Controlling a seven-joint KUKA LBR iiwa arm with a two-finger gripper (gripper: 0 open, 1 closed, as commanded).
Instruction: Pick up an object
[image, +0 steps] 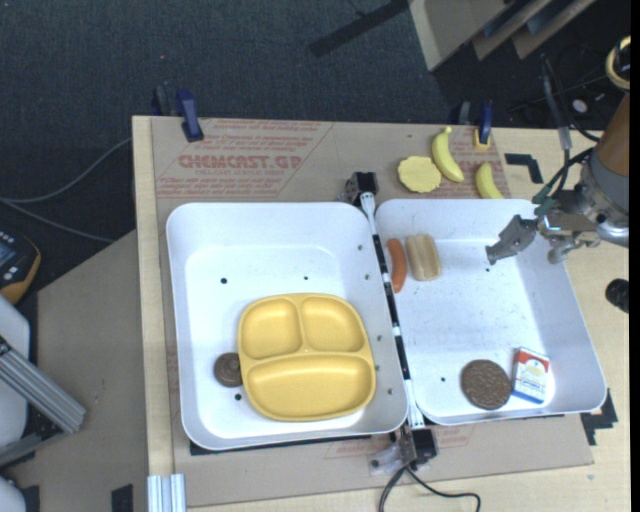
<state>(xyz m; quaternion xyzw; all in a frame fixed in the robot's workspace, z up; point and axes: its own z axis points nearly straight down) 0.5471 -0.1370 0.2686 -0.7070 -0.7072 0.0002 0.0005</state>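
**A:** Where is your end effector (527, 240) right now?

**B:** You see it at the far right corner of the right bin (500, 330), hanging over the bin's far edge. Its two dark fingers (508, 238) are spread apart, with white bin floor showing between them. It holds nothing.

**A:** And what can you pick from in that bin?

**B:** You have a sausage (397, 262) lying against the bin's left wall, at the far end, with a tan piece of bread (425, 257) just beside it on the right. Both sit left of the end effector, apart from it. At the near end you find a brown round cookie (486, 384) and, touching its right side, a small box (532, 376) in white, red and blue.

**A:** What about the left bin (200, 300)?

**B:** You see a yellow divided plate (305, 355) in its near half, three compartments facing up. A second brown cookie (228, 370) rests just at the plate's left edge.

**A:** Anything on the table (160, 170) outside the bins?

**B:** Beyond the right bin's far edge you have a yellow round slice (419, 174), a banana (447, 155) beside it, and another yellow banana-like piece (489, 181) further right. Two blue clamps (188, 113) grip the table's far edge.
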